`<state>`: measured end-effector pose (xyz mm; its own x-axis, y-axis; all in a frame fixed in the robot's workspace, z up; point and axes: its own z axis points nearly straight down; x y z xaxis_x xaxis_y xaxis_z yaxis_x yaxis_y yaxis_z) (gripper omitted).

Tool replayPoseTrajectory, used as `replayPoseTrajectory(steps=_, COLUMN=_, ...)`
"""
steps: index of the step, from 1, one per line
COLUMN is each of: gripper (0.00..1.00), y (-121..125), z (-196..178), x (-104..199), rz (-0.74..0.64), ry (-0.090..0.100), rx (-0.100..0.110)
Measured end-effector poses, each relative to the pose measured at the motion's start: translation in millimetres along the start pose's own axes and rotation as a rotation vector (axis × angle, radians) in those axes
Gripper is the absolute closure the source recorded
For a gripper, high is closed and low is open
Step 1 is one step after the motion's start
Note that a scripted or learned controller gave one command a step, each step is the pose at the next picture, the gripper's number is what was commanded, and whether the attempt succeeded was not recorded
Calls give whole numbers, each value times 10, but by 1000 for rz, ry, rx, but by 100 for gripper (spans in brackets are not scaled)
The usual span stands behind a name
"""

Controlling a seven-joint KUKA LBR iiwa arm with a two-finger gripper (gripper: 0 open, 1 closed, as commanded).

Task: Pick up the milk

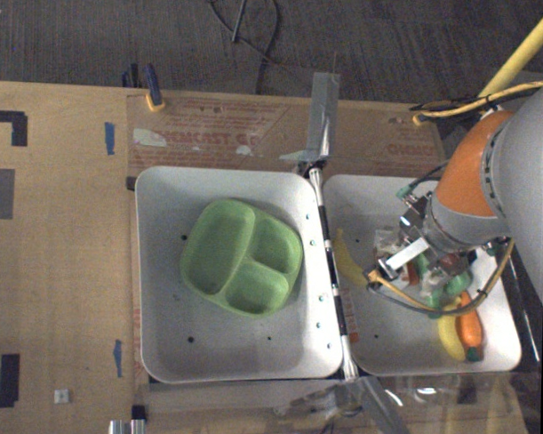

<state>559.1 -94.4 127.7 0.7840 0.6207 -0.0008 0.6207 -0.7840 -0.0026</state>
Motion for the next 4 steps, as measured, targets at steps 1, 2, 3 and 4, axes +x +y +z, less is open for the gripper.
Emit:
replayPoseTrajectory(steps=1, gripper=0, y=-223, z=398, x=-502, rz=435, ry=7, rx=-1)
replayPoseTrajectory(steps=2, gripper=100, y=-228, z=307, x=-520, rz=435, ry=1, rx=1)
replayPoseTrajectory(steps=3, gripper=100, y=301, z=-1166, x=-277, rz=466, ry=3, rx=-2)
replayPoseTrajectory(steps=4, gripper=100, y=-545, z=-1228, x=-81, rz=324, ry=-2, rx=3)
